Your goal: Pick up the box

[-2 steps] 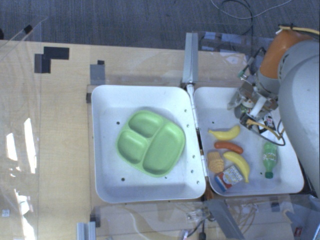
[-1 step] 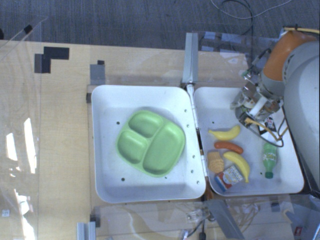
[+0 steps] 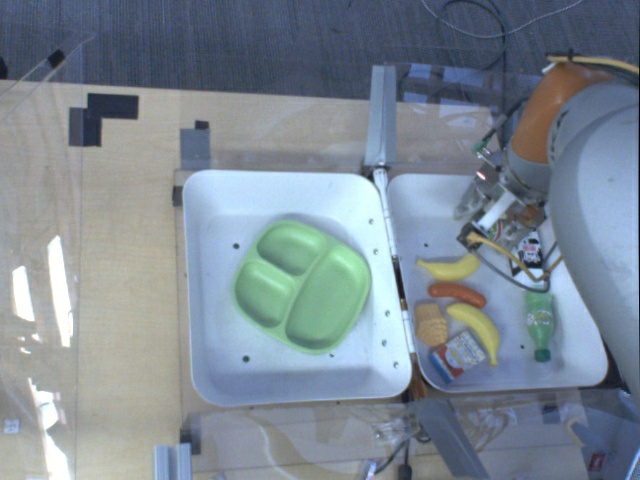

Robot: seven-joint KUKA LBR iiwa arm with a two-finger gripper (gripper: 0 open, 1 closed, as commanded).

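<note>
The box (image 3: 459, 353) is lying in the right bin (image 3: 585, 363), well below the gripper (image 3: 492, 226) and untouched.

The gripper is hanging over the far part of that bin, with nothing showing between its fingers; whether they are apart or together, I cannot tell from here. Just beneath it a banana (image 3: 449, 266) is lying, then a sausage (image 3: 457, 294), then a second banana (image 3: 477, 329) touching the box. A cracker (image 3: 430, 323) is sitting beside the box, and a green bottle (image 3: 539, 324) is resting off to the arm's side. A green divided plate (image 3: 303, 285) is sitting in the left bin (image 3: 205, 298), far from the gripper.
</note>
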